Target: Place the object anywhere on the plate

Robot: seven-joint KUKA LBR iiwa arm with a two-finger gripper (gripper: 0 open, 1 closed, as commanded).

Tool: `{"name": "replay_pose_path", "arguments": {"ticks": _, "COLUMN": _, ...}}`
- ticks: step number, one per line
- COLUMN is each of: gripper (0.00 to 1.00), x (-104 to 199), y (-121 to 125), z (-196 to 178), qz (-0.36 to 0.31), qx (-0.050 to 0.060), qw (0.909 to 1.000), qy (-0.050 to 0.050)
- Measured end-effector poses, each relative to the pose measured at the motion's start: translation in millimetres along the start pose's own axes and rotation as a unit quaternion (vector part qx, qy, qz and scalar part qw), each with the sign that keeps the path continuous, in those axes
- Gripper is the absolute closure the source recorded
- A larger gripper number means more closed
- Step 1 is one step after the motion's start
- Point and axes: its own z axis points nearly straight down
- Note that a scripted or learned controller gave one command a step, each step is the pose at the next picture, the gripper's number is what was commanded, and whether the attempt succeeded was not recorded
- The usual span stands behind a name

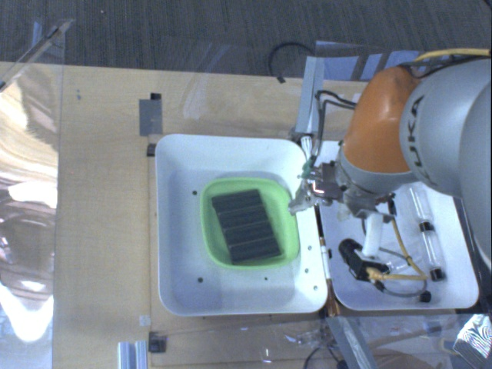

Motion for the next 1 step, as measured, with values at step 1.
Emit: {"name": "replay_pose_path", "arguments": {"ticks": 1, "gripper": 0.00, "x": -54.8, "y": 21.6, "z": -12.3, "qz": 0.003, "qx": -0.001, "qw": 1.0000, "qy": -0.001}}
